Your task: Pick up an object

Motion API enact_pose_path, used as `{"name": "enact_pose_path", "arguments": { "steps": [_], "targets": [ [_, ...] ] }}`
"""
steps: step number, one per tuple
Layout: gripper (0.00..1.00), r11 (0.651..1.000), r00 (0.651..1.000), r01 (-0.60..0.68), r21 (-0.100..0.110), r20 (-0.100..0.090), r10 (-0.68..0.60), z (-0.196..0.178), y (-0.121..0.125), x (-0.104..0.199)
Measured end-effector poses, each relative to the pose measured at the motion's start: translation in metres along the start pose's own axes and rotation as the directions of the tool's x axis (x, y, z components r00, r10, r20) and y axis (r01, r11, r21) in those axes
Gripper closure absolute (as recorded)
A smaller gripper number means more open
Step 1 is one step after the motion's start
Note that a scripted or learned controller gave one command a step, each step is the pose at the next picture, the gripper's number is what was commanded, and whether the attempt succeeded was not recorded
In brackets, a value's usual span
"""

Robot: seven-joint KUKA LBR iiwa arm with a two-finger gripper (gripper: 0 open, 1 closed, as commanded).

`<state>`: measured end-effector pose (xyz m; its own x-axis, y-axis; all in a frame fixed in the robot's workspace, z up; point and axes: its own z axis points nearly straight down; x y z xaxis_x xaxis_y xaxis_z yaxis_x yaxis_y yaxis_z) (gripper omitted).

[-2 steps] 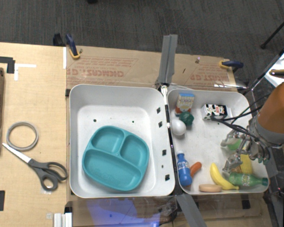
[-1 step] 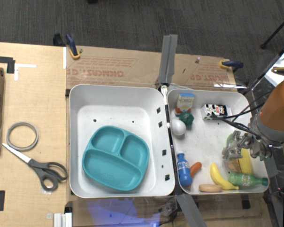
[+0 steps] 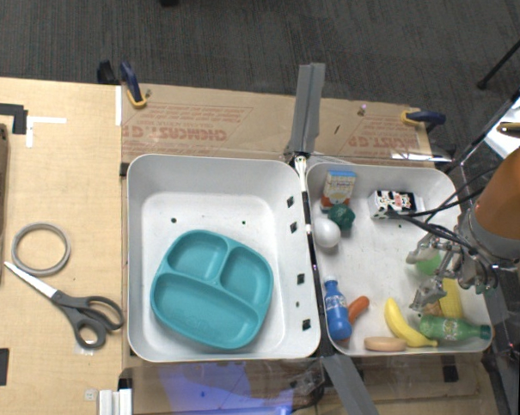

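My gripper (image 3: 431, 275) hangs low over the right side of the right bin (image 3: 374, 250), at the end of the grey arm with the orange band. A pale green object (image 3: 426, 263) lies right at it, partly covered by the metal. Just below it are a yellow item (image 3: 451, 303), a green bottle (image 3: 455, 329) and a banana (image 3: 404, 326). Whether anything is held cannot be made out.
The right bin also holds a small carton (image 3: 339, 187), a dark green piece (image 3: 342, 218), a silver ball (image 3: 327, 234), a black-and-white box (image 3: 395, 202), a blue bottle (image 3: 335, 311), a carrot (image 3: 358, 307) and a sausage (image 3: 385, 344). A teal divided plate (image 3: 212, 288) lies in the left bin. Scissors (image 3: 71, 304) and a tape roll (image 3: 40, 249) lie on the bench.
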<state>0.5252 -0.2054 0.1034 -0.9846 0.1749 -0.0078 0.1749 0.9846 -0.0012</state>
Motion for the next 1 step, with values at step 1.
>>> {"name": "enact_pose_path", "arguments": {
  "steps": [1],
  "targets": [
    [1.00,1.000,1.000,0.001,0.001,0.004,-0.001,-0.0099,0.0003,-0.0015]
  ]
}}
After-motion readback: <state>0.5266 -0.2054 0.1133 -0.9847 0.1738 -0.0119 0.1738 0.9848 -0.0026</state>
